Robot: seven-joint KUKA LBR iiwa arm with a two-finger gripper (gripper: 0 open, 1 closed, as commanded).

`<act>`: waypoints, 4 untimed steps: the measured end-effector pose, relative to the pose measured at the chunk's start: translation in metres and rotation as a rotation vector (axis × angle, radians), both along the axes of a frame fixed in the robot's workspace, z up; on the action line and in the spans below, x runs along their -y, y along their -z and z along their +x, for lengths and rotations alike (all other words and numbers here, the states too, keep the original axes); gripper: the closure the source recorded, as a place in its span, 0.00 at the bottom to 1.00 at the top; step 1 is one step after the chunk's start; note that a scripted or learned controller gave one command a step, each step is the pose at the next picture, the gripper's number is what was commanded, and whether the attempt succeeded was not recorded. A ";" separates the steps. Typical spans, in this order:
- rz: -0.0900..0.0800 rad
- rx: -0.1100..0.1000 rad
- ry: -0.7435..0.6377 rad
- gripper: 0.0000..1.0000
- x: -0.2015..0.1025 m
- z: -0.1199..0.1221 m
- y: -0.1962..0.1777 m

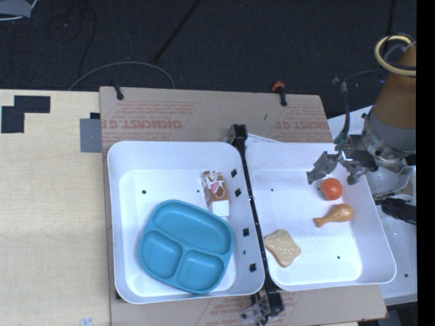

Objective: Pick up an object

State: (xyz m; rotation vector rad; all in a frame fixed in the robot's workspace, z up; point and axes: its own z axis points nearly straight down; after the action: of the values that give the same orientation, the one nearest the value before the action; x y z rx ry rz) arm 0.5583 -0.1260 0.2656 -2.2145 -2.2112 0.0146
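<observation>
My gripper [336, 174] hangs over the far right part of the right bin [299, 161], its two dark fingers spread open. Just below and between the fingertips lies a small red ball [332, 189] on the bin floor; the fingers are not closed on it. A tan toy drumstick [334, 215] lies a little nearer the front. A beige bread-slice toy [283, 247] rests near the bin's front left.
The left bin [126, 182] holds a blue divided plate [185, 245] and a small brown-and-white packet [215, 187] by the middle divider [246, 202]. The grey arm with its orange band [397, 100] comes in from the right, with cables beside it.
</observation>
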 end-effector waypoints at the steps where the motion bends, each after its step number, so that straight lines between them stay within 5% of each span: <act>1: -0.001 0.012 -0.002 0.00 0.000 0.002 -0.007; 4: -0.001 0.009 0.000 0.00 -0.015 0.017 0.148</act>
State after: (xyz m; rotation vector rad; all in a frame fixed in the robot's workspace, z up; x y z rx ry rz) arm 0.5749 -0.1113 0.1177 -2.2190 -2.2165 0.0049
